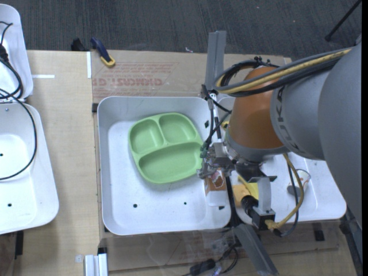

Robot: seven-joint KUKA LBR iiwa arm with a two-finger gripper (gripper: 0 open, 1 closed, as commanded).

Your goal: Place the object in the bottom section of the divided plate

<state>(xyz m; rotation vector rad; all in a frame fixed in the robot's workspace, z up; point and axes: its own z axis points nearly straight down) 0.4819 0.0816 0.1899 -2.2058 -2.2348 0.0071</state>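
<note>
- Wooden worktop [63,125] carries the left bin [115,154], green divided plate [167,148] inside
- Gripper [215,174] hovers at the plate's right edge; a small orange-brown object [216,181] sits beneath it
- You can't tell whether it's gripped
- Shift leftward over the large bottom section before releasing

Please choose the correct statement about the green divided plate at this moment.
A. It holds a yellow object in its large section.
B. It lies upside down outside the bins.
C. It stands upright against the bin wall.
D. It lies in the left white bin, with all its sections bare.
D. The green divided plate lies flat on the floor of the left white bin, and its three sections show only green.
</note>
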